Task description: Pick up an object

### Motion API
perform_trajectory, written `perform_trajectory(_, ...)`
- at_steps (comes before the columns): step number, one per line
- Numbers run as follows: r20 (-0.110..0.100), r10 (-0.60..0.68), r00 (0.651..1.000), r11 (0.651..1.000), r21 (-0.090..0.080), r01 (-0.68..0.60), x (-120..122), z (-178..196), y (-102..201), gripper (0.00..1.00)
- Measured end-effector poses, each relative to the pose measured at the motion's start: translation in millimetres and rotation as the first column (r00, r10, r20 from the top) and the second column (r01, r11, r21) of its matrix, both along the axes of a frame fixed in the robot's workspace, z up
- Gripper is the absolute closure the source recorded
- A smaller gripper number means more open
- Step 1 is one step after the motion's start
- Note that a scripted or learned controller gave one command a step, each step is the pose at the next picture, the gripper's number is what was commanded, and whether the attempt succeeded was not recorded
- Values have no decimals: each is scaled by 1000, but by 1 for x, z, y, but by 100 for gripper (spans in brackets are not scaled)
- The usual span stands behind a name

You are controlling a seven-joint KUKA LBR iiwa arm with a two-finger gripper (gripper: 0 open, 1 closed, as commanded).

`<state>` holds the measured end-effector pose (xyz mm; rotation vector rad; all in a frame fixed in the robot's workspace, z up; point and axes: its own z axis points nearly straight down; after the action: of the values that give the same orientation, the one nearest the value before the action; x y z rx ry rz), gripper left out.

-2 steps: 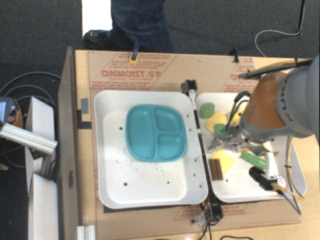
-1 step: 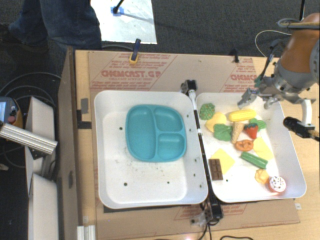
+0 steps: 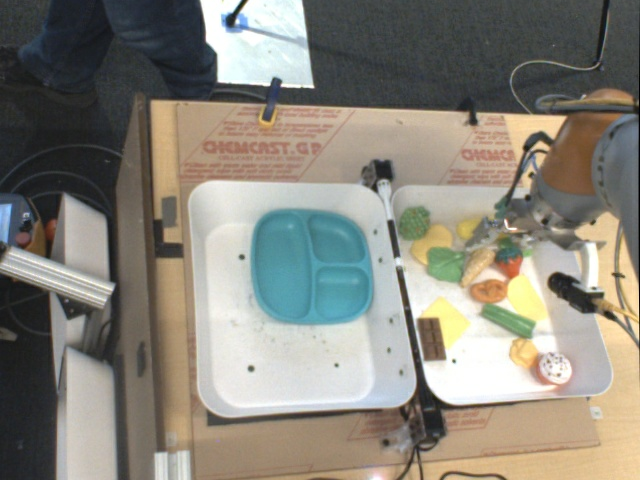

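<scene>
Reaching in from the right, the gripper (image 3: 492, 230) is seen low over the right bin (image 3: 590, 368). The corn cob (image 3: 478, 264) lies just below and slightly left of it, its long axis slanting toward it. Whether anything is held cannot be told. Farther left sits the teal plate (image 3: 310, 266).

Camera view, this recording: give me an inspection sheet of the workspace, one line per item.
Surface: cardboard-covered bench bearing two white bins; left bin, right bin.
Job's things: toy foods in right bin, among them corn cob, green broccoli, chocolate bar, green cucumber.
Clutter: teal divided plate in left bin.
Hand: hand low over the pile near the corn cob; finger state unclear.
Cables: white cable on floor.
Surroundings: person's legs at top left.
</scene>
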<state>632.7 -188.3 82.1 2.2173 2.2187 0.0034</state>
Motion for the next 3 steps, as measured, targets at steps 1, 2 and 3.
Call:
perform_trajectory(1, -34, 6, 999, 1000, 5, -6, 32, 1, 2, 0)
perform_trajectory(2, -29, 3, 1000, 1000, 6, -3, 31, 6, 0, 0)
perform_trajectory(3, -33, 3, 999, 1000, -1, -3, 30, 0, 31, 0)
